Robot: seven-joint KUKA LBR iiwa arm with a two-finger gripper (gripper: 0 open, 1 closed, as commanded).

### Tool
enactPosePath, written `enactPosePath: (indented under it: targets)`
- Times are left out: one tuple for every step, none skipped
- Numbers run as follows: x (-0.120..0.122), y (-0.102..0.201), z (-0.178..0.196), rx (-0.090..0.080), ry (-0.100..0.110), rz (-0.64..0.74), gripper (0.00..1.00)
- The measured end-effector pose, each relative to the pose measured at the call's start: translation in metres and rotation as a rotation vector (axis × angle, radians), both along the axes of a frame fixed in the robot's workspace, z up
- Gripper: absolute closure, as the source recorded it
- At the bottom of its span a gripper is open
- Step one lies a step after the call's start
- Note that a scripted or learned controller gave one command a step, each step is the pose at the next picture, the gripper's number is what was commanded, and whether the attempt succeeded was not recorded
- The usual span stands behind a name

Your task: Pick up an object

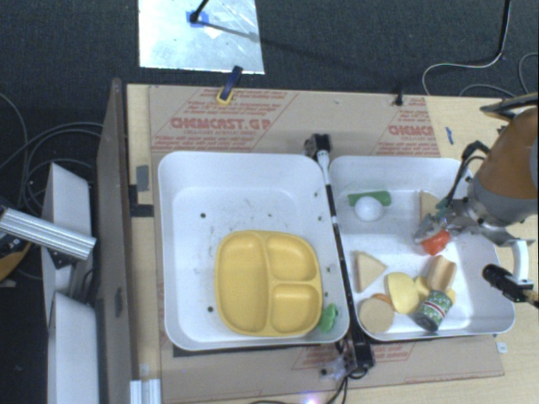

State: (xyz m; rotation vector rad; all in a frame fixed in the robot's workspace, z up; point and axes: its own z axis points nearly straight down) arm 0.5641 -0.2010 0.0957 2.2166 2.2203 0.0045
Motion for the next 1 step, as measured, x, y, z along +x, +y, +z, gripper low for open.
enactPosePath:
  targets:
    - [-0.0235,0.0661,0.1133,0.002,-0.003,0.007,1.0]
